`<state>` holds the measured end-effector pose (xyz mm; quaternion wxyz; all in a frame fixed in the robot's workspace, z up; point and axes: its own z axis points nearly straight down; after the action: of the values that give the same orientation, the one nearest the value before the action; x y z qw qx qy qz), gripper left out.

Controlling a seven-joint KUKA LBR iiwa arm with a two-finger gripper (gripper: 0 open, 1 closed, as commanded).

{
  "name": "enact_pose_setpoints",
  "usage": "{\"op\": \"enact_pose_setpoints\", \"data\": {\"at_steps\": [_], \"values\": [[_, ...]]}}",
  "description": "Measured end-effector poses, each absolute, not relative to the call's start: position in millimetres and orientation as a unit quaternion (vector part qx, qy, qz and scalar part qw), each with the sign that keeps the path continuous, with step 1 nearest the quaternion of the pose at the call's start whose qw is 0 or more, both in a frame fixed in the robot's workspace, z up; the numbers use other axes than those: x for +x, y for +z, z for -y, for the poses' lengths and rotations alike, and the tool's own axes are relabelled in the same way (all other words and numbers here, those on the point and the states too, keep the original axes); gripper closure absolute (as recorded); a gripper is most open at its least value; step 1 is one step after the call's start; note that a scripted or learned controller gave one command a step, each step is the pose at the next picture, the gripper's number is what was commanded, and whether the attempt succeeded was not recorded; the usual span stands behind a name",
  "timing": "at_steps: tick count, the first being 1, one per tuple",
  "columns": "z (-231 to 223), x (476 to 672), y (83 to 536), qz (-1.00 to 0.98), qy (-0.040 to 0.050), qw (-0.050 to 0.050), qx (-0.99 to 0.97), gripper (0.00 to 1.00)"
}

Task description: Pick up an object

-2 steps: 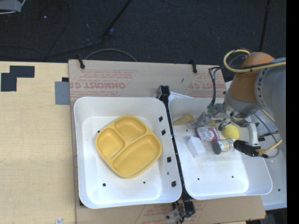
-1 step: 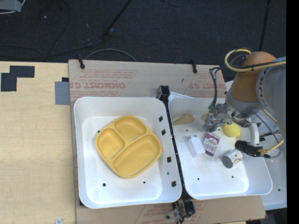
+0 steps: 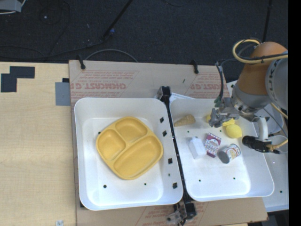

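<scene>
**Gripper low in the crowded right bin**

The gripper [image 3: 217, 119] hangs at the right bin's [image 3: 256, 185] upper part, just beside a yellow lemon-like object [image 3: 233, 130]; whether it grips anything cannot be told. Nearby lie a tan cone-shaped piece [image 3: 184, 120], long axis roughly left-right, a white bottle [image 3: 196, 146], a red-and-white carton [image 3: 212, 144] and a tipped can [image 3: 229, 153]. A yellow divided plate [image 3: 129, 147] sits in the left bin [image 3: 89, 192].

A: colours, left bin [image 3: 89, 126]?
B: white bin, yellow divided plate [image 3: 129, 147].
A: right bin [image 3: 254, 178]?
B: white too. Yellow lemon [image 3: 233, 130], tan cone [image 3: 184, 120], white bottle [image 3: 196, 147], red-and-white carton [image 3: 212, 144], grey can [image 3: 228, 153]. Arm [image 3: 261, 72] grey with an orange band.
</scene>
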<state>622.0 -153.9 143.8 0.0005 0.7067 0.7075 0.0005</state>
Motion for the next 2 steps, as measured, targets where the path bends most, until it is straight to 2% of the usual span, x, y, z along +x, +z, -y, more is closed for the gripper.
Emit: {"op": "enact_pose_setpoints", "data": {"at_steps": [1,2], "values": [[157.1,619.0,206.6,-0.707,0.0007,0.001,0.707,1.0],[158.0,619.6,249.9,-0.708,0.0006,0.001,0.707,1.0]]}}
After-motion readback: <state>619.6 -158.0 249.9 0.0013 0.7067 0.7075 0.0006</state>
